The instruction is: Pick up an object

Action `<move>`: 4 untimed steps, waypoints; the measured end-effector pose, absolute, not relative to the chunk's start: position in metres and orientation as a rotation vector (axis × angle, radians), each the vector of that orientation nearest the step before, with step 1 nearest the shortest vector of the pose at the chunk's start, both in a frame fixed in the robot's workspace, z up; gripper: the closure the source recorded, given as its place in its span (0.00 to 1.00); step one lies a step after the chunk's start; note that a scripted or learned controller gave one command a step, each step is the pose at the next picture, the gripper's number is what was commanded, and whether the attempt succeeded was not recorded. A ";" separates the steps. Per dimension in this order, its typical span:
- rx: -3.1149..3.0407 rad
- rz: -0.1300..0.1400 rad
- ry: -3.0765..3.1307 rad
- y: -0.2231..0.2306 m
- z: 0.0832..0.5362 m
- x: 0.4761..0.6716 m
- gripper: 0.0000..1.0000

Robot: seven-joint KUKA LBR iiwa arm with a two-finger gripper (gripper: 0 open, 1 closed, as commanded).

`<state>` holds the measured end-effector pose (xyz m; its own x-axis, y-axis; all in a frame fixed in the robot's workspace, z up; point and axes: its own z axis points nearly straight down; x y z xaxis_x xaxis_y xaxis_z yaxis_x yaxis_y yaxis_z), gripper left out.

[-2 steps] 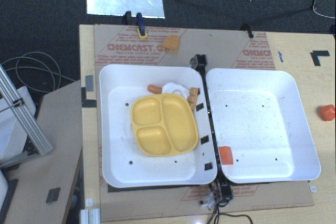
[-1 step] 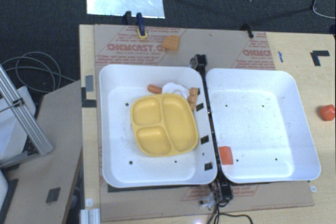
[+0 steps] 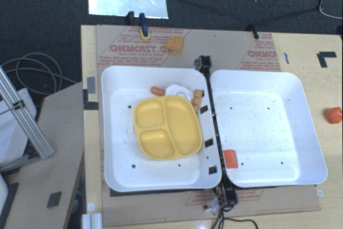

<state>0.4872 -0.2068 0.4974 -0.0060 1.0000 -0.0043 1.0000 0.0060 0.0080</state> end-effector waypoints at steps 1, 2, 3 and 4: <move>2.209 0.004 2.222 -0.207 0.497 0.487 0.00; 2.201 0.006 2.222 -0.207 0.509 0.488 1.00; 2.201 0.006 2.223 -0.207 0.509 0.488 0.00; 2.201 0.006 2.223 -0.207 0.509 0.488 0.00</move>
